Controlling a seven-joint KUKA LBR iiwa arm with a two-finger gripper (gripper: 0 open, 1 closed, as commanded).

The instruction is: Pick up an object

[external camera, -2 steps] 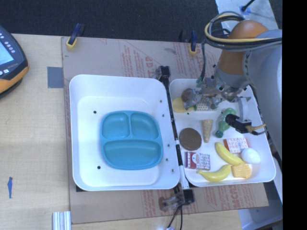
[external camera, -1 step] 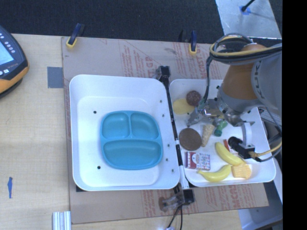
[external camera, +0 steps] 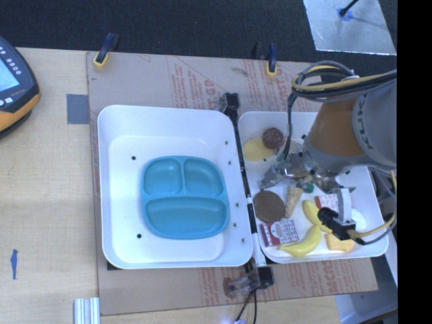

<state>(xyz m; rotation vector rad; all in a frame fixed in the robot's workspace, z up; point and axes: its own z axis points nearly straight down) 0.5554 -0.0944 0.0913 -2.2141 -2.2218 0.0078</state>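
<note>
Roughly speaking, the biggest thing on the bench is the shallow white left-hand bin [external camera: 169,120], which holds a sky-blue plastic plate with three compartments [external camera: 183,196] at its centre. Next in size is the grey arm with its orange band [external camera: 337,130], coming in from three o'clock and hanging over the shallow white right-hand bin [external camera: 378,245], where all the loose things lie. Its gripper [external camera: 294,171] sits low over the middle of that bin, at about nine o'clock from the orange band.

Among the clutter, a yellow plastic banana [external camera: 307,238] curves along the six o'clock edge, with a red-and-white printed packet [external camera: 280,233] touching it at nine o'clock. A brown round disc [external camera: 269,206] lies just above the packet. At twelve o'clock sit a pale yellow rounded piece [external camera: 255,150] and a small dark-red round piece [external camera: 273,138] beside it.

My guess is the pick is not yet done: nothing looks lifted, and every object appears to rest on the bin floor, so the grasp and the raise are both left.

Whether the jaws are spread or closed I cannot tell; the wrist and cables cover them. What lies directly beneath the gripper is a greyish jumble too muddled to name.
</note>
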